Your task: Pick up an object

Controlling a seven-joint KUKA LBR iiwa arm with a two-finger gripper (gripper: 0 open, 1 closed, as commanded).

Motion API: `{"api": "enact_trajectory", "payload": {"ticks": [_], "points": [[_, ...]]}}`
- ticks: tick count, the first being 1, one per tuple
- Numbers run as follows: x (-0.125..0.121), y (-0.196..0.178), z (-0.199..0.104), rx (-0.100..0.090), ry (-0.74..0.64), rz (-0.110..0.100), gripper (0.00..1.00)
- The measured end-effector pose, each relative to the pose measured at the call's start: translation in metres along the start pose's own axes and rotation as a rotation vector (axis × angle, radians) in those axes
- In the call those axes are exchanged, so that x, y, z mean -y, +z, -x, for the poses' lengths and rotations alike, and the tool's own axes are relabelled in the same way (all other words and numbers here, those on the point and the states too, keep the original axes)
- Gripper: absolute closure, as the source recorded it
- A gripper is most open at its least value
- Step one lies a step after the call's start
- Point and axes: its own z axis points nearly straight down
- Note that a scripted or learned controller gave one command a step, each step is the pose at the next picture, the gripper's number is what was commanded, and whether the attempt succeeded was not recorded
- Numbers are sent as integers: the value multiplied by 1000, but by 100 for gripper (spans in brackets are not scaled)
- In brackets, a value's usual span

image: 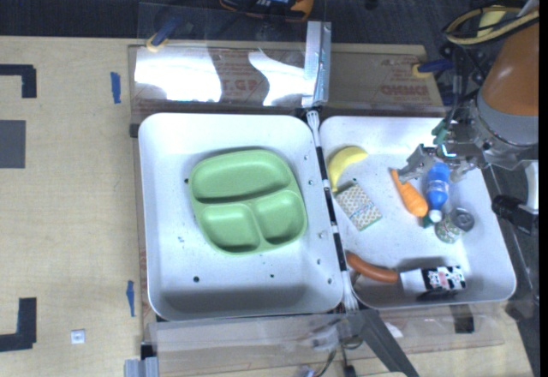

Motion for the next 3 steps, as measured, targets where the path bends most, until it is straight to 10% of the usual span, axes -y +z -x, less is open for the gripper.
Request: {"api": "enact_trajectory", "payload": {"ticks": [1, 2, 3], "points": [[-10, 110, 9, 1, -64, 2, 0], [-1, 132, -4, 7, -146, 25, 0], [-1, 122, -4, 6, -145, 27, 100]]}}
